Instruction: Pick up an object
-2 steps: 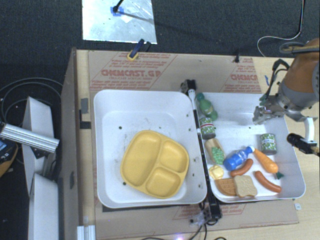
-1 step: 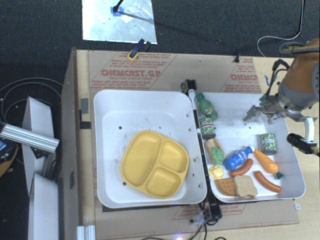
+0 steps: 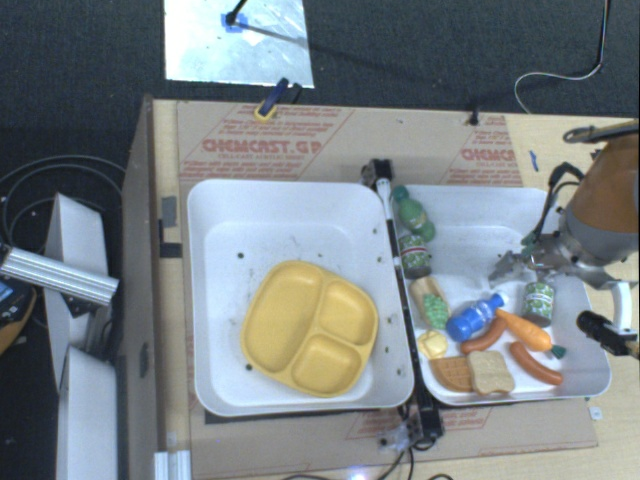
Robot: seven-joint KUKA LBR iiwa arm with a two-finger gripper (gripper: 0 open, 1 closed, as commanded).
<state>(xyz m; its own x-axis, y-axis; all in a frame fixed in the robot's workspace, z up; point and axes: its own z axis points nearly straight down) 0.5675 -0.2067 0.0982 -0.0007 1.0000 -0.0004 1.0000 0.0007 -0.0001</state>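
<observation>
A printed cardboard sheet [image 3: 260,133] covered the bench under two white bins [image 3: 215,268], and a blue-and-yellow clip [image 3: 272,100] sat on its far edge at about 11 o'clock from the bins. Beyond it, towards 12 o'clock, a shiny foil square [image 3: 270,48] lay on dark carpet [image 3: 70,58], with a thin white cable [image 3: 560,76] looping at 2 o'clock. At 9 o'clock, black cables [image 3: 30,183] curled beside white boxes [image 3: 75,238], and a ribbed metal bar [image 3: 60,276] lay across them.
</observation>
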